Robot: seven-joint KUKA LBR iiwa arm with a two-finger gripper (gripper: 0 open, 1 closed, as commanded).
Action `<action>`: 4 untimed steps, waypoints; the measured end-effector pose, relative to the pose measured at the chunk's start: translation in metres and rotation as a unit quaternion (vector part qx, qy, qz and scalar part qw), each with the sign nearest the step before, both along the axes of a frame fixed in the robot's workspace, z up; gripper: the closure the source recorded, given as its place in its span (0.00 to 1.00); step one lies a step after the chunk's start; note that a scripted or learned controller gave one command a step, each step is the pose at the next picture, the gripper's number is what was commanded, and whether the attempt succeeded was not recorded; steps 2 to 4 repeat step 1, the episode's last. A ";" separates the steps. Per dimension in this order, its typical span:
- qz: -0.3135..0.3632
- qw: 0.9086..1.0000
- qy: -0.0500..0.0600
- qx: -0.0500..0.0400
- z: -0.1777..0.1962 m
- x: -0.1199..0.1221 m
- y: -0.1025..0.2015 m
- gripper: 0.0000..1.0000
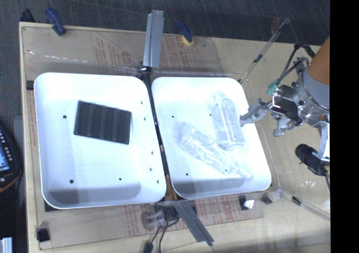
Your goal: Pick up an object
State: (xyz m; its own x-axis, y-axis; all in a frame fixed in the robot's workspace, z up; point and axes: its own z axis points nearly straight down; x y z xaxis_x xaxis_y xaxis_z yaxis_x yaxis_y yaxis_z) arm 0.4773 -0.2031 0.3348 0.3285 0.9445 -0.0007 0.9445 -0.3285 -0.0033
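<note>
Clear plastic bottle [227,122] and a crumpled clear wrapper [210,151] lie in the right bin [255,182]; a dark ridged pad [103,122] sits in the left bin [45,184]. At the right bin's right rim hovers the gripper [263,116], jaws spread and holding nothing, so this looks like the approach; next it must move left over the bottle and descend

The grey arm with its orange band reaches in from the right, its gripper [263,122] pointing leftward with both fingers spread apart and nothing between them.

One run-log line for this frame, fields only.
gripper: at right bin's right rim, holding nothing | right bin: clear bottle, crumpled plastic wrap | left bin: dark ribbed pad
</note>
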 end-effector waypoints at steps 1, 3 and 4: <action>0.003 1.000 0.001 0.000 0.010 0.001 0.001 1.00; 0.003 1.000 0.001 0.000 0.010 0.001 0.001 1.00; 0.003 1.000 0.001 0.000 0.010 0.001 0.001 1.00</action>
